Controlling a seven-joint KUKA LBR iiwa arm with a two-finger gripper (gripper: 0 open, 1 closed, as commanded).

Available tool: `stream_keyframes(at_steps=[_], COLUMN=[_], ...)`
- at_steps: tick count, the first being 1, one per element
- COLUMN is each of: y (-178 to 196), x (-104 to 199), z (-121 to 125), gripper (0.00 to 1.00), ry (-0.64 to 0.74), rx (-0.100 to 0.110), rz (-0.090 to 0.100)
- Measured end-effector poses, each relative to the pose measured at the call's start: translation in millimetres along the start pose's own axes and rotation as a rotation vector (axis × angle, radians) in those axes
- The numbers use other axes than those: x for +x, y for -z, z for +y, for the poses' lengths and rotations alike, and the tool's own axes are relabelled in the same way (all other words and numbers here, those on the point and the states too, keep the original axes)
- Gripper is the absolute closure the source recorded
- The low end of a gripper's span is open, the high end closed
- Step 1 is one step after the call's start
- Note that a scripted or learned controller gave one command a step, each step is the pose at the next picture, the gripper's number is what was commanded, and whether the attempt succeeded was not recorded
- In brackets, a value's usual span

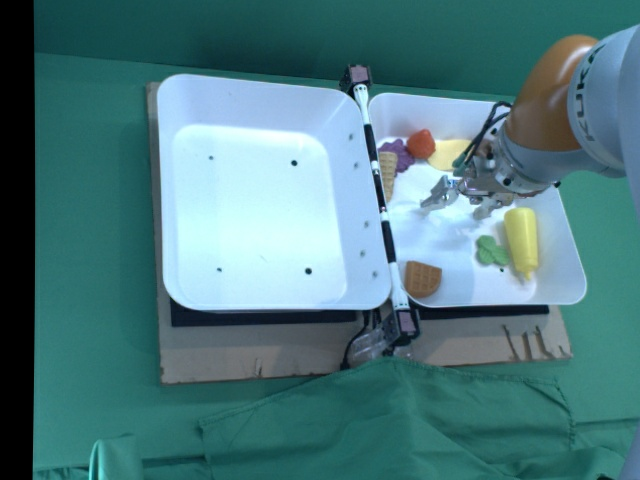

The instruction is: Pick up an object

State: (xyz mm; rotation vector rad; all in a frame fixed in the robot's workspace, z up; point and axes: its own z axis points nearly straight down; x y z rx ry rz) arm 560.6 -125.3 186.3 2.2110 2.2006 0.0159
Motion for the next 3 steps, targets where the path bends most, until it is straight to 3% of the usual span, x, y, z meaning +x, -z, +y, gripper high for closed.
stream_keyframes(at_steps=[1,2,3], y=[24,10,23], x=[29,30,29], z=[-44,-87,-84], gripper=[0.00,0.00,1.00], ry=[0.003,-0.001,-0.003], rx=[0.022,0.026,0.017], rz=[0.009,0.009,0.006])
